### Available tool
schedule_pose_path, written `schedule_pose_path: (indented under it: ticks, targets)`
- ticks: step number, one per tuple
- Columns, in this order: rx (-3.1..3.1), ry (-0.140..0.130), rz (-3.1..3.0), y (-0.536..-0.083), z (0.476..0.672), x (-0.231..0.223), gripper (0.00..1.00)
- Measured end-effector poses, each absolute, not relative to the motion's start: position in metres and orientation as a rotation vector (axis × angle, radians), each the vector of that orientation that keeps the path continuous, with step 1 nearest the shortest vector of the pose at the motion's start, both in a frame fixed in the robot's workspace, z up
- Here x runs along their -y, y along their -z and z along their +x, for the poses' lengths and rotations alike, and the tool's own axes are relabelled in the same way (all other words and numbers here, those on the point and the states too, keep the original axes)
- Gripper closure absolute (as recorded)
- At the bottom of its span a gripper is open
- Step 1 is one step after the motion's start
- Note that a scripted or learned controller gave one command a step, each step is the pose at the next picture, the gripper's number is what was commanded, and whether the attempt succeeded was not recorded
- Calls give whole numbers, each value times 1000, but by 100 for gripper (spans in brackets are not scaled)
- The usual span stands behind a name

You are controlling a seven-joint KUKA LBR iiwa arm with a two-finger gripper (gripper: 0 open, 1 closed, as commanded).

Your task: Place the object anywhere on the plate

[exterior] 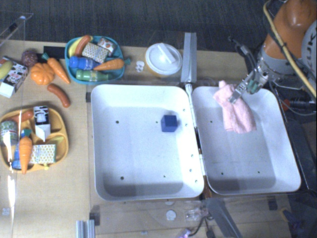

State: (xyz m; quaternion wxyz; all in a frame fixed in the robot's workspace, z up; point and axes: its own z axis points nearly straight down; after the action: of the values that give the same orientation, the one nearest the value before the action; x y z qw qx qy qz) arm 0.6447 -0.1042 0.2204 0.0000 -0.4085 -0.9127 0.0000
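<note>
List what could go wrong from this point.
The gripper sits at the upper edge of the pink cloth in the right bin; limp fabric could slip free or drag against the bin wall when lifted. The blue block lies apart in the left bin, untouched. The white lidded dish stands outside both bins, so a carry there may snag the divider.

The gripper (237, 92) pinches a pink cloth (235, 114) in the right bin (277, 177); a blue block (169, 123) sits in the left bin (124, 182).
</note>
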Motion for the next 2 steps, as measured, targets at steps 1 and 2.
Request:
schedule_pose_path:
  ticks: [1, 2]
  targets:
    - [2870, 0, -1278, -222, 646, 103, 100]
    - [3068, 2, -677, -226, 652, 45, 100]
